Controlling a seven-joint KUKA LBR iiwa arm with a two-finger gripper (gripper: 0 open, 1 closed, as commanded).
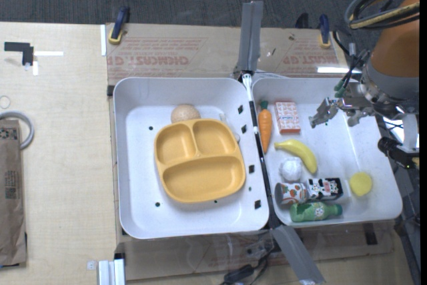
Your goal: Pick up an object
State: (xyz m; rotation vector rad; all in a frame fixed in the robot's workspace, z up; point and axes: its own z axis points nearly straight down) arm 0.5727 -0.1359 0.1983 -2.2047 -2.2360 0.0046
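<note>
Bright even overhead light, soft faint shadows, mild glare on white bins (pixel 127 163), slightly soft focus throughout

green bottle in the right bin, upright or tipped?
Tipped. The green bottle lies on its side along the right bin's near wall, its long axis running left-right, beside the cow-print carton.

The arm (pixel 393 50) was grey with a broad orange band above the wrist. Black and yellow cables (pixel 373 7) looped over its top. Its gripper (pixel 325 112) was small, of grey metal, with thin wires near it.
</note>
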